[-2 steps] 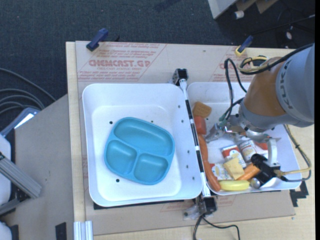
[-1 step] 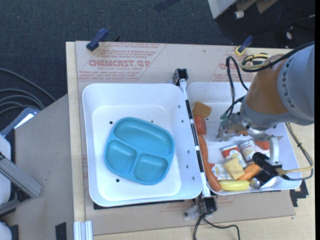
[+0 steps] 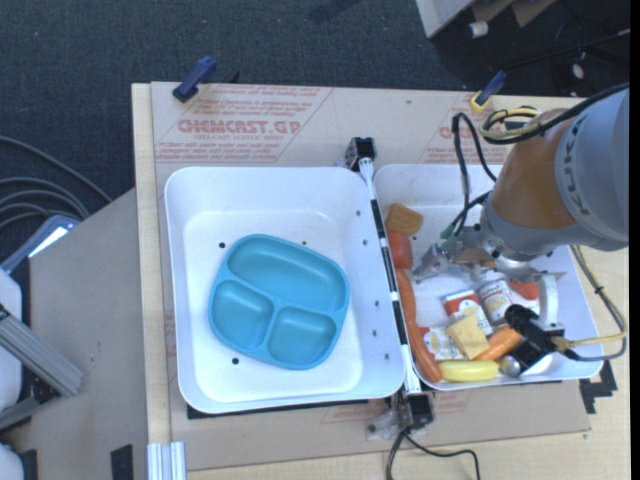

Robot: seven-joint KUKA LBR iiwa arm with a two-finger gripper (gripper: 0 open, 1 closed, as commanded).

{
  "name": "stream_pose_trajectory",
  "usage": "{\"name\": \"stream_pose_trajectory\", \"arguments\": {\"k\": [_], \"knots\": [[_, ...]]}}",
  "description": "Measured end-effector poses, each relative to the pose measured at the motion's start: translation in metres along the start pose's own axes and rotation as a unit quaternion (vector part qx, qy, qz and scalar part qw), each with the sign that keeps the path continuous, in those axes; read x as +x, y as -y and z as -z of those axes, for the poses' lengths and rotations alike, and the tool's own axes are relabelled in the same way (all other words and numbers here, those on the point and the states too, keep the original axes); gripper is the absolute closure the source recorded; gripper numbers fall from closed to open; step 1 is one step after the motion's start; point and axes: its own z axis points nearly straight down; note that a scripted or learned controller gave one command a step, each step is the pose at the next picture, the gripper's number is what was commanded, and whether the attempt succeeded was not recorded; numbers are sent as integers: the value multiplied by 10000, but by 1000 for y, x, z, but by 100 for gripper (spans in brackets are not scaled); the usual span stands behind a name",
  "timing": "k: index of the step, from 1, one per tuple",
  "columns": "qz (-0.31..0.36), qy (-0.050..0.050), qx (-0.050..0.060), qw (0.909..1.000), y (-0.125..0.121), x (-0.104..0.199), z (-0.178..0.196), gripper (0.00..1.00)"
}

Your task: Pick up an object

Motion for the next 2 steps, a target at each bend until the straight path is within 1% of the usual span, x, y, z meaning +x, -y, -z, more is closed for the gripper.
{"name": "stream_pose_trajectory", "arguments": {"k": [1,2], "knots": [[-1,2,3,10000,74,-25,-10,0],[-5,2,-5,10000,73,-24,0,100]]}}
